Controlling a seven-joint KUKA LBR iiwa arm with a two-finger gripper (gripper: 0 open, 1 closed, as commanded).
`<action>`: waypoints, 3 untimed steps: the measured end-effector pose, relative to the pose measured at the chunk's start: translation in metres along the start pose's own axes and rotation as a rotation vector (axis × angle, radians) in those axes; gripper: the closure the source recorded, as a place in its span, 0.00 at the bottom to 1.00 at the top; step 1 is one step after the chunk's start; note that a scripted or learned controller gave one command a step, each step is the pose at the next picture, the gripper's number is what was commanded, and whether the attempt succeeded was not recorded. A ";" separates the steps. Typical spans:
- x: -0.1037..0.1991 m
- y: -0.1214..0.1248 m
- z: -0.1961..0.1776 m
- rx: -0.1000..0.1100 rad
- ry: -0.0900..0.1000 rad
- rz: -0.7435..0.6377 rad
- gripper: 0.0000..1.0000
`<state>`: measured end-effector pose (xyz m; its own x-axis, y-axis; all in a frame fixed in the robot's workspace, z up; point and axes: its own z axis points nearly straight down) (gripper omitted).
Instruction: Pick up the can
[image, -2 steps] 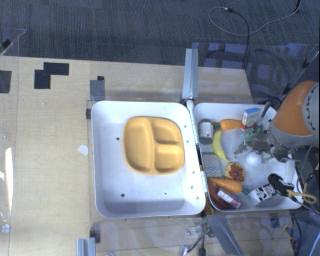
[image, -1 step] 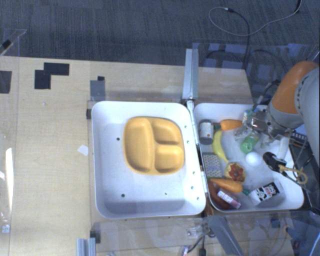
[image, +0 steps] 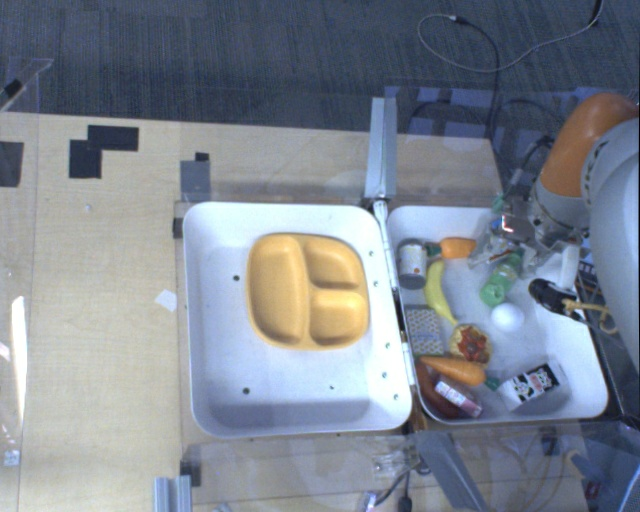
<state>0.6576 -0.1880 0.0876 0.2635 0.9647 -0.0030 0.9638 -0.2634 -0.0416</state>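
While the can (image: 411, 262) lies at the right bin's (image: 590, 400) left wall, touching the banana (image: 438, 290), the tool (image: 505, 243) hangs over the green bottle (image: 498, 283); its opening I cannot tell. Descending here risks grabbing the bottle instead.

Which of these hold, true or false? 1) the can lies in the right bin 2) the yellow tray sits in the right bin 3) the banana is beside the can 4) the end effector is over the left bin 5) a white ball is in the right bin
1) True: the can lies near the right bin's left wall.
2) False: the yellow tray sits in the left bin.
3) True: the banana lies just right of it.
4) False: the end effector is over the right bin.
5) True: the white ball is there.
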 end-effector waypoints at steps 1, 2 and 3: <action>0.027 -0.053 0.001 -0.049 0.006 0.031 0.00; -0.009 0.008 0.000 -0.010 -0.001 0.032 0.00; -0.006 -0.030 0.001 -0.049 0.004 0.027 0.00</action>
<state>0.6271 -0.1859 0.0878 0.2892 0.9573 0.0005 0.9572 -0.2892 0.0071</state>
